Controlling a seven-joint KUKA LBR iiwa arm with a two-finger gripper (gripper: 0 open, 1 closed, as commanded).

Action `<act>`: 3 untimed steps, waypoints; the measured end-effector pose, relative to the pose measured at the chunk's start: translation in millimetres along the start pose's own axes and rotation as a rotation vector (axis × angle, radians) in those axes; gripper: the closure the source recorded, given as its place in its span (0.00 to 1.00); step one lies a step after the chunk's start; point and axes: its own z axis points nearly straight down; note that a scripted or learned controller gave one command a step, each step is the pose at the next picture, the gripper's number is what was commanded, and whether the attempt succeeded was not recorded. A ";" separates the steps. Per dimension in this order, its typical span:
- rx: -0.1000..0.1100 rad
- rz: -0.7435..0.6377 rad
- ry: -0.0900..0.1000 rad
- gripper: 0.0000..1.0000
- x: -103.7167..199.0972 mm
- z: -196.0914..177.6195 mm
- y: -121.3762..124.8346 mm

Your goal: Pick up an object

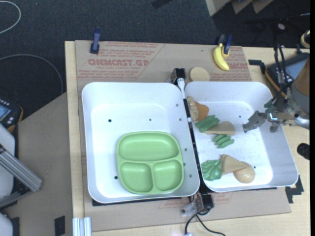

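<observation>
— So where's the tool (252, 123)?
— Over the right bin (275, 166), fingers apart, gripping nothing.
— And the food pieces (220, 128)?
— Left of it, well apart. Green tray (149, 162) sits in the left bin (98, 132); banana (221, 59) lies on the tabletop (74, 107).

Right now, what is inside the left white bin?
Inside the left bin lies one green tray with three compartments, toward the near edge. Nothing lies in its compartments. The bin floor under the tray is covered, so I cannot tell what is there.
</observation>
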 end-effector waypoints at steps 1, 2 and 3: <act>-0.009 -0.009 0.001 0.00 94.7 -112.1 -18.4; -0.004 -0.001 -0.001 1.00 90.0 -116.8 -17.9; 0.007 -0.001 0.002 1.00 112.9 -73.4 -41.2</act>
